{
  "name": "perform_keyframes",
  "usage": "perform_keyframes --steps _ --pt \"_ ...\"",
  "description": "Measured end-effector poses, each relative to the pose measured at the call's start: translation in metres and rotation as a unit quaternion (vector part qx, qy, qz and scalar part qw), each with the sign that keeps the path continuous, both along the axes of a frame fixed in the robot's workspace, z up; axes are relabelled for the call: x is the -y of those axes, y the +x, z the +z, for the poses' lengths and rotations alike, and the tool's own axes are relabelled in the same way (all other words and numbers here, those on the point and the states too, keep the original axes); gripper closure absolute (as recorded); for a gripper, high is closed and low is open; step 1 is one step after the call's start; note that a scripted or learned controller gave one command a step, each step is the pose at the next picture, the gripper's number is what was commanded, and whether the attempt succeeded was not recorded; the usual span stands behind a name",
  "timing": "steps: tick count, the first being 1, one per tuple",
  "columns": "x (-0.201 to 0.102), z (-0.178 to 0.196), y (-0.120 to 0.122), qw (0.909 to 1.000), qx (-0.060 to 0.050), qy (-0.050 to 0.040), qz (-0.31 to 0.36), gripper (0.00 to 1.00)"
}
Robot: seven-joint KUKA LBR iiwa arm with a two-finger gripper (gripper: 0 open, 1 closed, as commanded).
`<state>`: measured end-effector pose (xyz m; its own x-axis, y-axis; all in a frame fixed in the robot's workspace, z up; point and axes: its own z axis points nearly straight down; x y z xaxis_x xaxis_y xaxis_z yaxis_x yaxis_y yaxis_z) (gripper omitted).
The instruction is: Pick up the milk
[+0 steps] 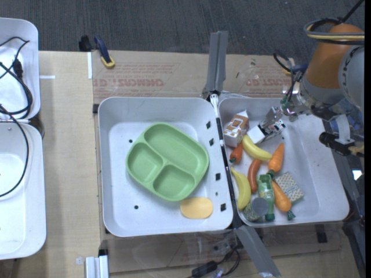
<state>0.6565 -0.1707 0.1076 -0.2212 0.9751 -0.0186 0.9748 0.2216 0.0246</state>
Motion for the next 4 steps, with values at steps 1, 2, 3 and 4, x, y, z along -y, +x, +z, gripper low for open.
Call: perform_keyframes --steps 1,2,3,4 --pt "-0.018 0.0 0.009 0.9986 -0.001 -0.0017 0.054 0.0" --pt "-0.042 0.001 0.006 0.9973 -0.002 -0.0077 0.073 0.0" --pt "-0.048 0.013 0.009 0.9972 0.003 -0.0054 0.075 1.0" --pt "-0.044 0.015 0.01 0.9973 0.005 -0.0085 0.073 0.0"
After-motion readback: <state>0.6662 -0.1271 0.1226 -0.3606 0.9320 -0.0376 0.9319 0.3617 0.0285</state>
